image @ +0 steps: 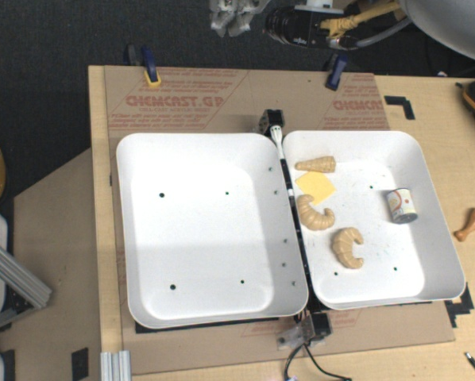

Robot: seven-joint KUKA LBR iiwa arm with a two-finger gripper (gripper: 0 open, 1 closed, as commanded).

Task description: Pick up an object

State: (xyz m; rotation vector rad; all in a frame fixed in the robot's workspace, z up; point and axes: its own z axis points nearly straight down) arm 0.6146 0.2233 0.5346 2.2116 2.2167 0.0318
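The right bin is the one with stuff in it, so everything here is placed off that. Five things inside: three croissants, one yellow wedge, one can. Top croissant lies near the bin's upper left, long axis roughly left-right with the narrow tip pointing right. Just below it sits the wedge, touching or nearly touching the middle croissant, which curls like a C opening to the upper right, hard against the bin's left wall. The third croissant is lower, toward the bin's middle, curved with both ends pointing down and right. The can lies on its side near the right wall, long axis running up-down — label too small to read.

The left bin sits right beside it, rims touching.

Gripper is way above the bins, past the bench's far edge, blurred — can't tell how the fingers stand. Nothing visibly in it.
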